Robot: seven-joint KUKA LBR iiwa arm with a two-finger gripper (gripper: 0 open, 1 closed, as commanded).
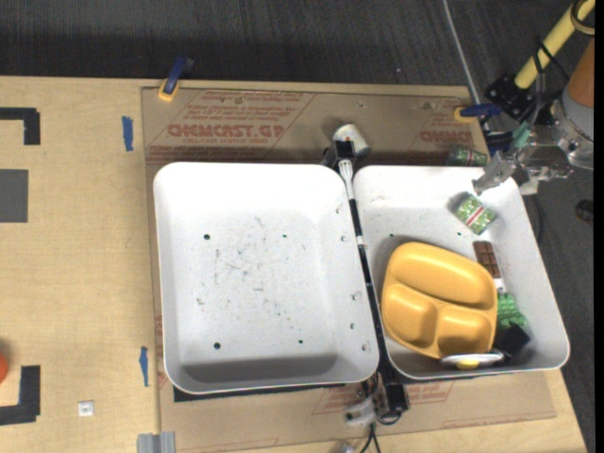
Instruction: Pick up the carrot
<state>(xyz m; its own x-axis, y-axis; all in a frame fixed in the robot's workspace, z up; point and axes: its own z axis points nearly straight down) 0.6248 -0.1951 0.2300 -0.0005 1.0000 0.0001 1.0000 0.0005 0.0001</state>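
Grey arm comes in at top right; two-finger gripper (498, 175) sits over the far right corner of the right-hand shallow white plastic bin (550, 295), just beside the rim. Too small and cluttered there: cannot tell if the gripper is wide, narrow or holding anything

Carrot: cannot pick it out with any confidence. Candidates:
- small orange-red blob (3, 368) cut off by the view's left edge, on the bare wooden bench, well apart from both bins; cannot tell what it is
- anything under the clutter in the right bin is hidden

Right bin contents:
- large yellow moulded plastic piece with two rounded lobes (440, 300), near side of the bin, taking up most of the floor
- small green-and-white packet (475, 212), far right part of the bin, near the gripper, apart from the yellow piece
- dark brown bar-shaped item (487, 257) along the right wall, just beside the yellow piece
- bright green knobbly item (510, 310) and a black item (515, 342) in the near right corner, touching the yellow piece

Left-hand shallow white plastic bin (162, 253): floor shows grey scuff marks and a few dark dots

Both bins sit side by side, touching, on a brown cardboard sheet with red lettering (226, 121). Blue-and-yellow clamp (174, 77) at the sheet's far left corner
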